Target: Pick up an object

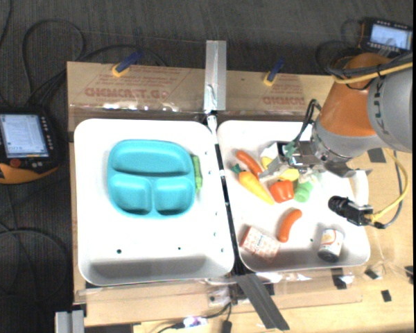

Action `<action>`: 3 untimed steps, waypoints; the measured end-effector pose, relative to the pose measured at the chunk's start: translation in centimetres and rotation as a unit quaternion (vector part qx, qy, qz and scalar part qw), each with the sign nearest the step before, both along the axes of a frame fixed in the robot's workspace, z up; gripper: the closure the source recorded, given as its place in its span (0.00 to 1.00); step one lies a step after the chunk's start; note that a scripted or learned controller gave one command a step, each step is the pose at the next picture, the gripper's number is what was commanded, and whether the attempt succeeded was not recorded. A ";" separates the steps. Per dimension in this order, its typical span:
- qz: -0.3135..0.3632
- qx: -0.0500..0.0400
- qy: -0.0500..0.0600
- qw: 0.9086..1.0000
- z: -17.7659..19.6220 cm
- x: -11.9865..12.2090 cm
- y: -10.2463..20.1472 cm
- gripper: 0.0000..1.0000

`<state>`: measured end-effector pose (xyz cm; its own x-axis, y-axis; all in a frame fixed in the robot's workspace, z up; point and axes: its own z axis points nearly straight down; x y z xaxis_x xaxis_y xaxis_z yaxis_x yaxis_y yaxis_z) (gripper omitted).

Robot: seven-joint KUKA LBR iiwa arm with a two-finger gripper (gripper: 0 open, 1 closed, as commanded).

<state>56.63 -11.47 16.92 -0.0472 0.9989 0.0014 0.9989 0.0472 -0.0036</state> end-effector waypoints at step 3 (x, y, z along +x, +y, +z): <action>-0.094 -0.001 0.001 0.996 -6.2 1.5 -8.2 1.00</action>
